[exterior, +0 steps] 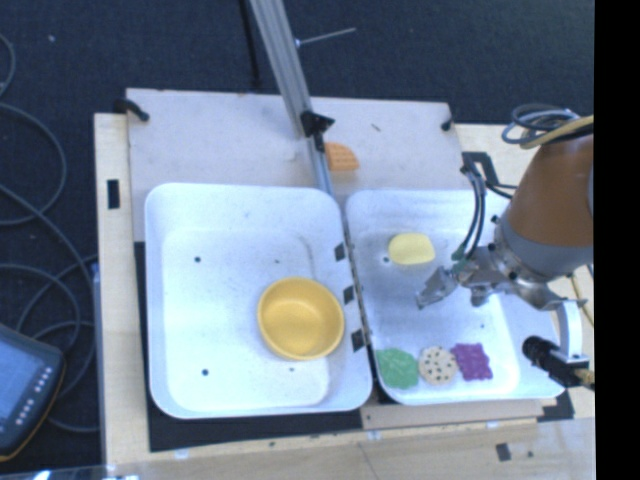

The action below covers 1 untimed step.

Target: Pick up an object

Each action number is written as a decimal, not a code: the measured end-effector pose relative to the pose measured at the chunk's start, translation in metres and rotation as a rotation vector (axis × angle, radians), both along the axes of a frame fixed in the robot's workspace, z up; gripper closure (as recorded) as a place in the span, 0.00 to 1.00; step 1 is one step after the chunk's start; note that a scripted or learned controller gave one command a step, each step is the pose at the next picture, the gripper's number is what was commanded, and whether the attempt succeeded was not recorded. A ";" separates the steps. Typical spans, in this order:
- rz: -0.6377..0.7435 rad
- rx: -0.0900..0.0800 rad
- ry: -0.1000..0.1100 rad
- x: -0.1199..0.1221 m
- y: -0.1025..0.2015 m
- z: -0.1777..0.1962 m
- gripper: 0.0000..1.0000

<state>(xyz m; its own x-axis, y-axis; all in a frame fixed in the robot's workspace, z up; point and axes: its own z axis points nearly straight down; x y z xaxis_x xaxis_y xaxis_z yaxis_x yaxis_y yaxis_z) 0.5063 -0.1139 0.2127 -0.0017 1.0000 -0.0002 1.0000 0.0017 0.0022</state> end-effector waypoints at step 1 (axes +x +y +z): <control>-0.002 0.000 -0.001 0.000 0.000 0.000 0.00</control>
